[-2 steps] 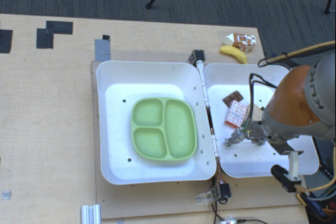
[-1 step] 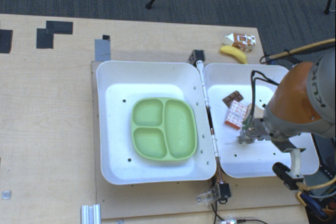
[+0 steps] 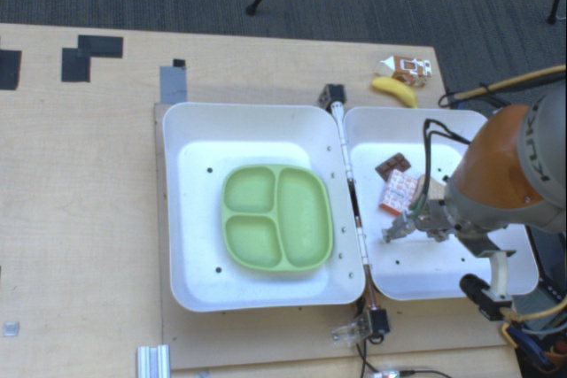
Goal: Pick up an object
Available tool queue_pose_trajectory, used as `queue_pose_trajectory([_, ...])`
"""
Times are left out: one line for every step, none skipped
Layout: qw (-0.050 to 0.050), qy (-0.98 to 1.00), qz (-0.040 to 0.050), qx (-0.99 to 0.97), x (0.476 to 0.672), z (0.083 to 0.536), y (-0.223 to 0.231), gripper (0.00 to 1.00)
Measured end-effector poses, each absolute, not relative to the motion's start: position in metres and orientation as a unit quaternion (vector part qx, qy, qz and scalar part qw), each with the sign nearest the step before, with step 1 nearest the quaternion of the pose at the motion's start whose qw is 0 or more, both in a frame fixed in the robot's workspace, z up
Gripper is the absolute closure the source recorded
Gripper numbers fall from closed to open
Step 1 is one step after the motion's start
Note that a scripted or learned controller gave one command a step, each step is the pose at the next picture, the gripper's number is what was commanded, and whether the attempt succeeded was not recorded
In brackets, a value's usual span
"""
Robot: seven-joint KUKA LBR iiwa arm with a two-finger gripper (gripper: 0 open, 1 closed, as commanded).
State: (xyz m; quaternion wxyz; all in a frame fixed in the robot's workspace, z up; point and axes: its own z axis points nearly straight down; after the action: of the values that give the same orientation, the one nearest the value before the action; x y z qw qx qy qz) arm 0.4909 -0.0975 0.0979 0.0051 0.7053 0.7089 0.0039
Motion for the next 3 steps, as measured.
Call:
queue_pose_trajectory([0.006, 0.71, 0.0053, 0.704, 0.492, 0.108, -0.097, 1.0])
queue_pose_trajectory([0.006, 0.71, 0.0052, 0.704, 0.492, 0.108, -0.097, 0.0])
queue_pose_trajectory([0.007, 0.711, 0.0067, 0.703, 0.494, 0.119, -0.096, 1.0])
